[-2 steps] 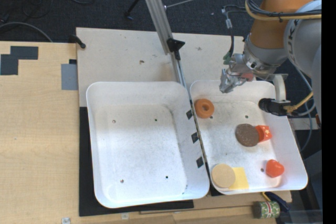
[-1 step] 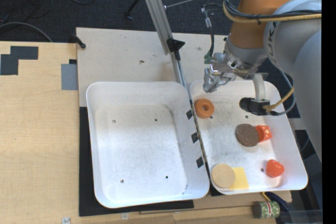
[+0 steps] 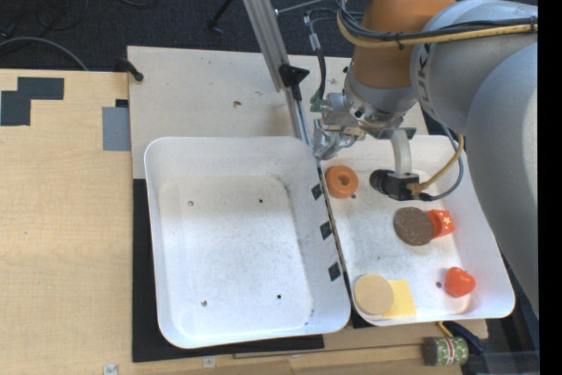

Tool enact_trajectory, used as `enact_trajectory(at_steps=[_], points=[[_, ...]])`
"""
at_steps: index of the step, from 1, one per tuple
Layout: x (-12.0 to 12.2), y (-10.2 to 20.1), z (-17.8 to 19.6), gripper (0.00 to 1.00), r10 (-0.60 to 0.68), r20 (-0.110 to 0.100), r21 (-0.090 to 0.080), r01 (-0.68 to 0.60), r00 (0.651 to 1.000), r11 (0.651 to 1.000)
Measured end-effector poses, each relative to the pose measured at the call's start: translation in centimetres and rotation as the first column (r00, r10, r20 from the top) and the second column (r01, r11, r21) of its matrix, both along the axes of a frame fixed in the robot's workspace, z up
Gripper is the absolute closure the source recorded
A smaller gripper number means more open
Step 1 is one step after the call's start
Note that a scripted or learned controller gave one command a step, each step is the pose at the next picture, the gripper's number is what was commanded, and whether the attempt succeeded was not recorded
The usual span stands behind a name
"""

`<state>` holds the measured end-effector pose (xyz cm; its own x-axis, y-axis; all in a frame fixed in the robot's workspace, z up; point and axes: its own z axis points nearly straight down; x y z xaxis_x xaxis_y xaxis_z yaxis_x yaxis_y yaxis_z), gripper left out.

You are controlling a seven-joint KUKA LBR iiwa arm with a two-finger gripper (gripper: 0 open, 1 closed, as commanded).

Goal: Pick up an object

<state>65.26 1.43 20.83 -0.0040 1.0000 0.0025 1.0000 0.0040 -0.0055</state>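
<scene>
My gripper hangs over the far left corner of the right bin, close to the wall between the two bins. Just in front of it and slightly to its right, an orange ring lies on the bin floor, apart from the gripper. Further right lie a brown disc and, touching it, a small orange-red piece. Near the front edge are a red-orange piece, a tan round disc and a yellow square beside it.
The left bin stands beside the right one, sharing a wall marked with black tabs. A slanted aluminium post rises behind the bins, close to the gripper. A green can lies on the bench in front of the right bin.
</scene>
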Motion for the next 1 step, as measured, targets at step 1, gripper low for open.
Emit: enact_trajectory(at_steps=[1], points=[[-0.48,4.68,1.17,1.0,0.001,0.004,-0.001,-0.001,1.0,1.0]])
